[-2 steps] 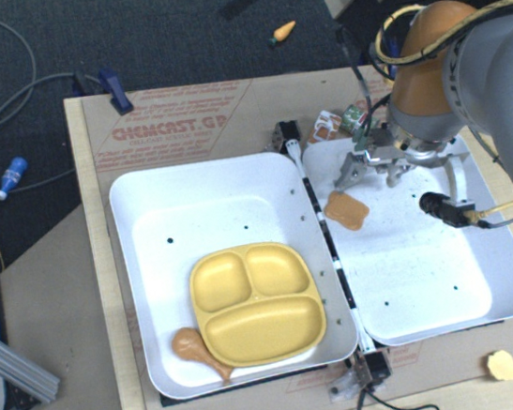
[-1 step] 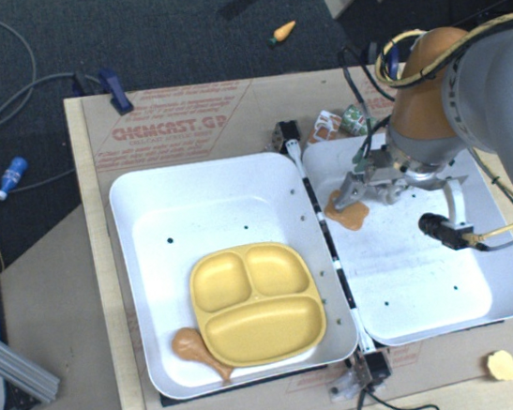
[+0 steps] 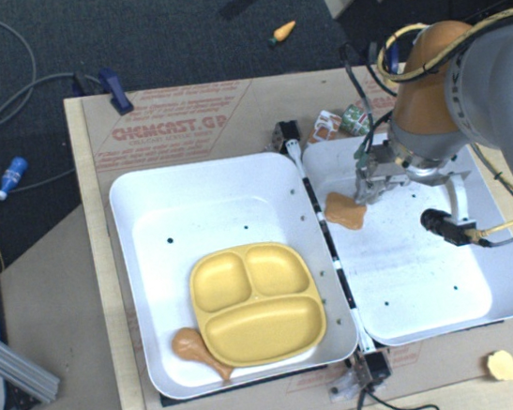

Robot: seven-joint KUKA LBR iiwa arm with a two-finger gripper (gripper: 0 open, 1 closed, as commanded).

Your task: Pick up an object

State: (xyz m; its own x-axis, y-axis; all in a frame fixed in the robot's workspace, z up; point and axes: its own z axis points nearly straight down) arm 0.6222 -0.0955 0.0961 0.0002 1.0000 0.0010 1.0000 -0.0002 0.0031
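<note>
A tan, bread-like piece (image 3: 345, 211) lies in the right bin (image 3: 421, 299), close to its left wall. My gripper (image 3: 367, 186) is down in that bin, its tip right beside the piece's upper right edge; I cannot tell whether they touch. In the left bin (image 3: 144, 215) a yellow divided plate (image 3: 256, 303) lies toward the front. A tan drumstick-shaped toy (image 3: 196, 347) sits against the plate's front left edge.
Small packaged items (image 3: 340, 123) lie at the back left corner of the right bin. A yellow lump (image 3: 500, 365) rests on the bench at the front right. A black cable fitting (image 3: 447, 225) hangs from the arm over the right bin.
</note>
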